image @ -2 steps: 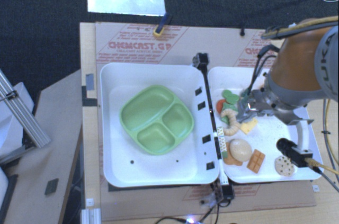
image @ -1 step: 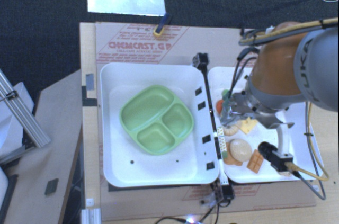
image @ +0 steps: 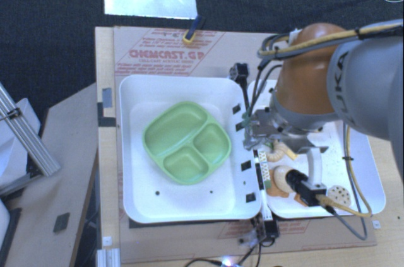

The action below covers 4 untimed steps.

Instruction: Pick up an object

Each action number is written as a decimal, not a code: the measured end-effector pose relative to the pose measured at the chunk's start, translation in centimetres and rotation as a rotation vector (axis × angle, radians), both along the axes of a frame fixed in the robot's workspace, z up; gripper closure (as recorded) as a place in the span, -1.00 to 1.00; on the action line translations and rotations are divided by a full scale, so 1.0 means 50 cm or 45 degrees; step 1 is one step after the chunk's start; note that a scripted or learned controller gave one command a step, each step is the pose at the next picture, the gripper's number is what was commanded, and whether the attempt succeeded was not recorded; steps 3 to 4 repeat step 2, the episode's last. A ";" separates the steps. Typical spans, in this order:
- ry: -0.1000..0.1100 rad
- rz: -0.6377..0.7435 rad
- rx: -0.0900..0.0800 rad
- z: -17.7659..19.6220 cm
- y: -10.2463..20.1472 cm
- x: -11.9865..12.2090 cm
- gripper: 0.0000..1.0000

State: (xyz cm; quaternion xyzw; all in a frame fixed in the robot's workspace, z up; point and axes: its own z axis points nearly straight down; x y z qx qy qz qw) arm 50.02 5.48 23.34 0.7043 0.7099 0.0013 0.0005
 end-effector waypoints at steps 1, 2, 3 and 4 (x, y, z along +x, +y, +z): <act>0.004 0.001 0.000 -0.036 0.110 -0.021 1.00; 0.002 -0.009 0.000 -0.031 0.090 0.003 1.00; 0.002 -0.009 0.000 -0.031 0.090 0.003 1.00; 0.002 -0.009 0.000 -0.031 0.090 0.003 1.00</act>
